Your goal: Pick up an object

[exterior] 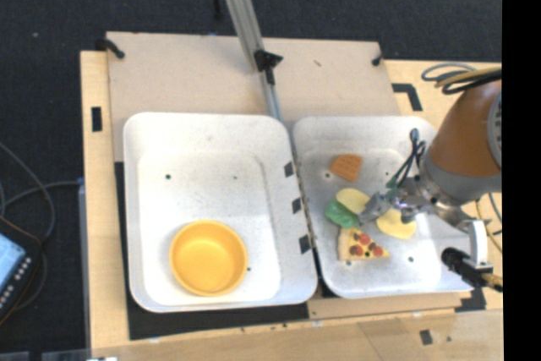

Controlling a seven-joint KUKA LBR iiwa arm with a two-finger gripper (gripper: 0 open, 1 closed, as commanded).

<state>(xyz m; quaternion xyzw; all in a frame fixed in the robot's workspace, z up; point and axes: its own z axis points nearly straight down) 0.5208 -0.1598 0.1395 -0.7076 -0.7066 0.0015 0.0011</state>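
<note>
The right bin (372, 131) holds several toy foods. An orange-brown piece (346, 166) lies toward the back. A pale yellow-green piece (351, 199) rests against a green piece (339, 216), and a pizza slice (362, 246) lies in front of them. A yellow piece (396, 226) sits to the right. My gripper (379, 208) hangs low in this bin between the yellow-green piece and the yellow piece, just behind the pizza slice. Nothing is visibly lifted off the bin floor.
A yellow bowl (209, 256) stands at the front of the left bin (203, 139). A slanted metal pole (245, 13) rises from behind the two bins. The arm's orange band (465, 135) overhangs the right bin's right side.
</note>
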